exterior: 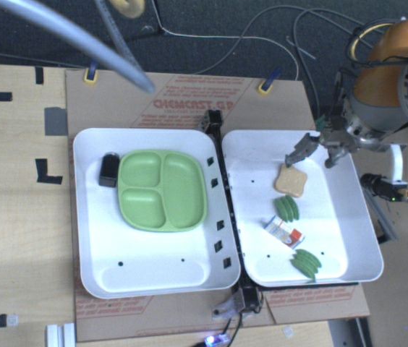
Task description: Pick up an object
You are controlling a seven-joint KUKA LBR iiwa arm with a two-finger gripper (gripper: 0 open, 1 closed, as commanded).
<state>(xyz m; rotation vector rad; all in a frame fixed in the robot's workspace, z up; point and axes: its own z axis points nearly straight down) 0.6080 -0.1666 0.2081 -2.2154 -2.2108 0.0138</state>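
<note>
The right bin (349, 223) holds a tan slice of bread (291, 182), a green pod (287, 207), a small red and white packet (284, 231) and a second green pod (306, 262). My gripper (315, 150) hangs over the bin's upper right part, just above and to the right of the bread. Its two dark fingers (299, 150) are spread apart with nothing between them. The grey arm with its orange band (388, 56) reaches in from the right.
The left bin (92, 215) holds a green divided plate (163, 191) and a small black block (109, 170) beside it. Black clips (219, 215) run along the seam between the bins. Cables (276, 35) lie behind the bench.
</note>
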